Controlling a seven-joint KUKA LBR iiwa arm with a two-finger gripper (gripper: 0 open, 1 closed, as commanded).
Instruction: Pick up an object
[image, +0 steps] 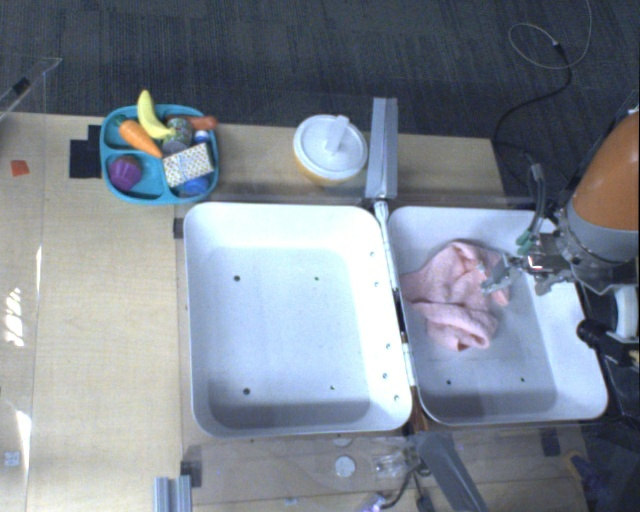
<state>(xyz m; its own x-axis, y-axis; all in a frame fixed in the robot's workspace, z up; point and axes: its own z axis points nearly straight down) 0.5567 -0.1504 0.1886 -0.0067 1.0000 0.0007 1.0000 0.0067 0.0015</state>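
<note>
Pink cloth (455, 295) crumpled in right bin (570, 395), resting on bin floor; lift judged not yet done. Gripper (500, 283) placed at cloth's right edge; finger opening and hold cannot be told. Left bin (290, 300) alongside, well apart. Toy tray (155, 155) and white lidded cup (330, 147) located beyond bins. No obstruction noted.

Two bins sit side by side on the table (90, 350). The left bin (290, 400) lies beside the right bin (520, 400), which holds a crumpled cloth (452, 305) in its left half. The tool (500, 285) sits at the cloth's right edge, its arm (605, 200) reaching in from the right. Behind the left bin, a lidded cup (330, 148) stands near the divider, and a tray of toy food (160, 155) lies further left.
</note>
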